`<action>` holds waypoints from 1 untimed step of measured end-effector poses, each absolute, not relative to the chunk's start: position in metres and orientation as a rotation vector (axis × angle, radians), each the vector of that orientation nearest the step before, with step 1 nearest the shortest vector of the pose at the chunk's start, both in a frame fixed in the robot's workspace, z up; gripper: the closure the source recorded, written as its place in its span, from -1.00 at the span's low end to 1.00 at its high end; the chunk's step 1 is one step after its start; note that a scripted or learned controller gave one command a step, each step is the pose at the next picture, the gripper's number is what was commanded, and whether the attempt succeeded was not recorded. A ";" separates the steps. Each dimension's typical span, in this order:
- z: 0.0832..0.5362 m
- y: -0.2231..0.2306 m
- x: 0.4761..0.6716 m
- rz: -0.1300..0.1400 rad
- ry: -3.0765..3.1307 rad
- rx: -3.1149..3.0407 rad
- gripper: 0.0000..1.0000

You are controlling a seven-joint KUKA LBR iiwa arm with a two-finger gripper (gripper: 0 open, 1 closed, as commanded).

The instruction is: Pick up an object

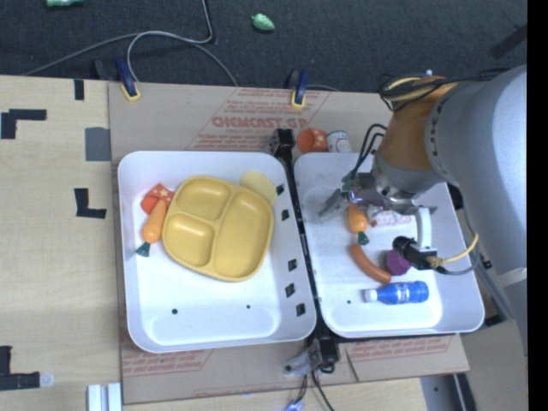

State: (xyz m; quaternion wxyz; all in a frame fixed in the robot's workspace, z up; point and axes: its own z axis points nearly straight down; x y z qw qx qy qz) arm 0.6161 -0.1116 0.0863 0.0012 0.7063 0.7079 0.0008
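Orange object sits partly hidden under the end effector.

This is looking like a robotics lab: cardboard is sitting clamped to the worktop by blue-and-yellow clamps, cables are trailing over dark carpet, and black tape marks are dotting the wood.

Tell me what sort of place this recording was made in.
Probably a robotics lab bench set up for grasping trials. Two white bins sit side by side on cardboard held by clamps, toy food such as a carrot lies in them, and a grey arm reaches in over cables.
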 end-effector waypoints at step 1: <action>0.096 -0.112 0.616 0.001 2.221 2.216 1.00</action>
